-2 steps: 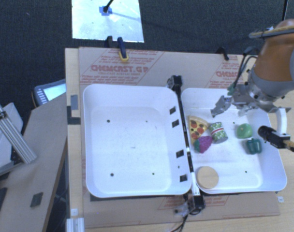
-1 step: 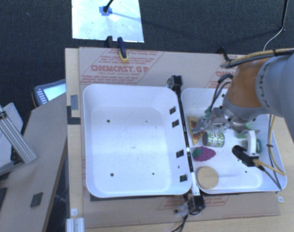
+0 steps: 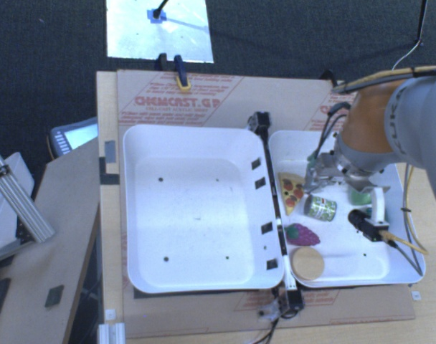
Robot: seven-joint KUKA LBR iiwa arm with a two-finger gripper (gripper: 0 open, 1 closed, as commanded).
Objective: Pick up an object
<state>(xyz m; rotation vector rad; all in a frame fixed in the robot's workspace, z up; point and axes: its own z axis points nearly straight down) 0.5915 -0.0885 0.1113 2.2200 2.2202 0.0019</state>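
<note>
Right bin (image 3: 397, 264): pizza slice (image 3: 292, 192) and grapes (image 3: 302, 233) by its left wall, can (image 3: 320, 208) mid-floor, round disc (image 3: 307, 262) near the front edge. Gripper (image 3: 320, 180) above the can; grip state cannot be told. Left bin (image 3: 143, 149): open floor.

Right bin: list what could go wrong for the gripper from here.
1. The items crowd together: the can lies beside the pizza slice, with the purple grapes and tan disc just below, so a grasp may nudge neighbours or catch two.
2. The can lies on its side and may roll away.
3. The gripper works close to the divider between the bins, so it might hit it.
</note>
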